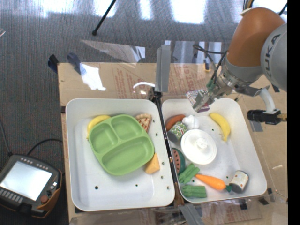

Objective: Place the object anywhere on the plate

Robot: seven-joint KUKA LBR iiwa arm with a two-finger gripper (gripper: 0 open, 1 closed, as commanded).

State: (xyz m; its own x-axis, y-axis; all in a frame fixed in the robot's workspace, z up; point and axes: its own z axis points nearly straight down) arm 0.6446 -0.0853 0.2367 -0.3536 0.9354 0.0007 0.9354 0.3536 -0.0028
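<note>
The carrot lies at the right bin's near edge, beside green beans. The green plate sits in the left bin — over a banana. The gripper hovers above the right bin's far rim — whether its jaws are parted, I cannot tell.

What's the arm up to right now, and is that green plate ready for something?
Gripper above right bin's far edge, nothing visibly held. Green plate in left bin, bare. Toy food crowds its edges: banana, pizza slice.
</note>
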